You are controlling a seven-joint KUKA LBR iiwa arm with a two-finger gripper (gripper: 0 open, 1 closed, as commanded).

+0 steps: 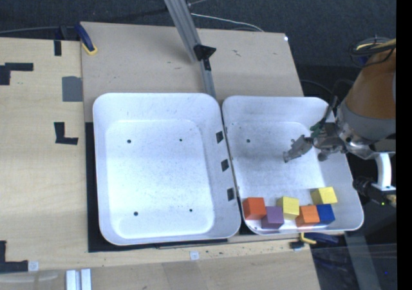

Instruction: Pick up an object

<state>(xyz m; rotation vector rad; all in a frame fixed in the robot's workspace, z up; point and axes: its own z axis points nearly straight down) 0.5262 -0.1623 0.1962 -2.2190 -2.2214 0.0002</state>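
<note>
1. 2 shallow white bins sit side by side on the bench: the left bin (103, 153) and the right bin (270, 115), their inner rims touching along a line with 3 small dark clips.
2. A grey metal rail (177, 8) slants down from the top of the view and ends at a black bracket (204, 52) just behind the seam between the bins.
3. A blue and yellow clamp (87, 38) lies at the bench's far left corner, well apart from the bins; another blue and yellow clamp (318, 239) lies just below the right bin's near rim.
4. The blocks cluster along the near edge of the right bin: an orange block (254, 207), a purple block (275, 216) just beside it, a yellow block (291, 206), a second orange block (308, 215), a blue block (326, 213) and a second yellow block (326, 194) at the right end.
5. Several of these blocks touch or nearly touch one another and lie close to the bin wall.
6. The gripper (295, 151) is over the middle of the right bin, reaching in from the right, apart from the blocks.
7. Its fingers are too small and blurred here; I cannot tell how far apart they are, and nothing shows between them.
</note>
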